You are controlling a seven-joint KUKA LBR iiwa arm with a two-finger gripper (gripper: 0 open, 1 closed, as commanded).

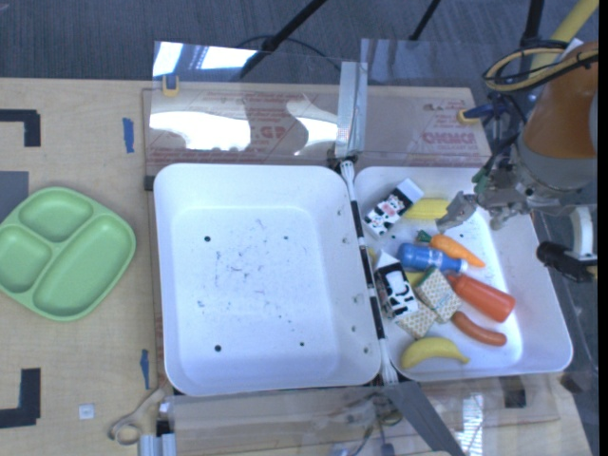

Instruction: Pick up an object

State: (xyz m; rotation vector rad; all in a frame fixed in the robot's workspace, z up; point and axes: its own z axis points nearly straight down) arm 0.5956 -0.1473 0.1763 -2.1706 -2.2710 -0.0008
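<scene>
The right bin [543, 335] holds several toy items: a blue bottle [429, 257], an orange carrot [458, 250], a red-orange bottle [484, 297], a red sausage [480, 331], a banana [432, 352], two crackers [439, 293], a black-and-white box [397, 290], a cow-patterned piece [385, 214] and a yellow piece [426, 208]. My gripper [482, 210] hangs over the bin's far right part, just above the carrot. It is open, and nothing sits between its fingers.
The left bin [256, 264] adjoins the right one along a raised divider [366, 255]. A green sectioned plate [62, 252] lies on the bench at far left. Clear panels stand behind both bins. Cables loop above the arm at top right.
</scene>
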